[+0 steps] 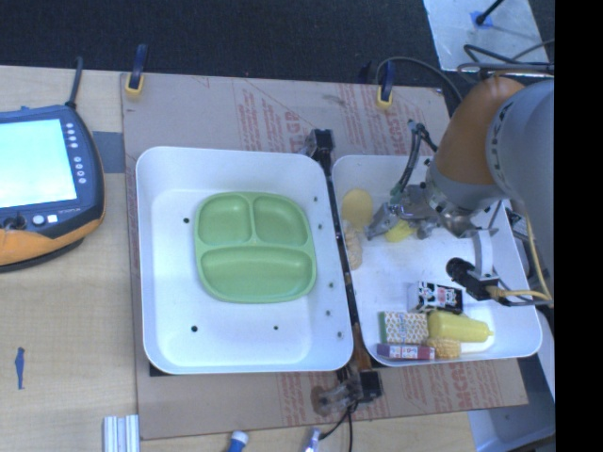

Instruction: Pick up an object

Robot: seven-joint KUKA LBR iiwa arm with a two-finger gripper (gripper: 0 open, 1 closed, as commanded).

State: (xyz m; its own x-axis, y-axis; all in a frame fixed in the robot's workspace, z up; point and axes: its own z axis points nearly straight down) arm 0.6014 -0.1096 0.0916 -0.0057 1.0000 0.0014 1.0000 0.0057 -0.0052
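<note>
Counter holds two white bins; jaws [396, 222] low in right bin [528, 347], closing on yellow object [399, 232]; grip unclear. Lift straight, avoid rim at 9 o'clock.

We see the arm [490, 149] (grey, orange band above the wrist) reaching in from the right, gripper [394, 218] angled down-left.

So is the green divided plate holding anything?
Empty: the green divided plate lies flat in the left white bin, all three compartments bare.
</note>
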